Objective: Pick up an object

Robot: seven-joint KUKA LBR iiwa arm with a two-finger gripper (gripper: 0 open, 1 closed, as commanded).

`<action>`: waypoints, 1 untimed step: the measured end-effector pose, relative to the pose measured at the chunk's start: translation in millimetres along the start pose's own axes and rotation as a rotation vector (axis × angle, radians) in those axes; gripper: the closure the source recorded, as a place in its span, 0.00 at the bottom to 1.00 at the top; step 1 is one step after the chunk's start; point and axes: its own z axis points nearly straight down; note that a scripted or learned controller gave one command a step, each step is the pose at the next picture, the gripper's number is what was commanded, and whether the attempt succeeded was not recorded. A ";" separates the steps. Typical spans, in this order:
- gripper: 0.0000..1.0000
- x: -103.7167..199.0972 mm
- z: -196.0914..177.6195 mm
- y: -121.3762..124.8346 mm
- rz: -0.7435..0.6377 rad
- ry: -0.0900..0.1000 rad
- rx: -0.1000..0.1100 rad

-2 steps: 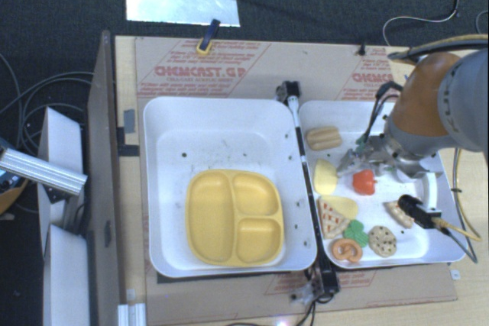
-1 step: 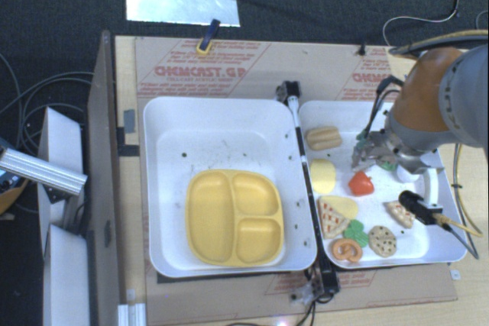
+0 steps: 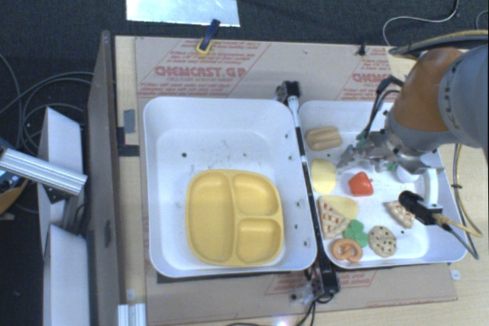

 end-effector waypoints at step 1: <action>0.00 25.7 11.4 -38.8 0.001 0.002 0.008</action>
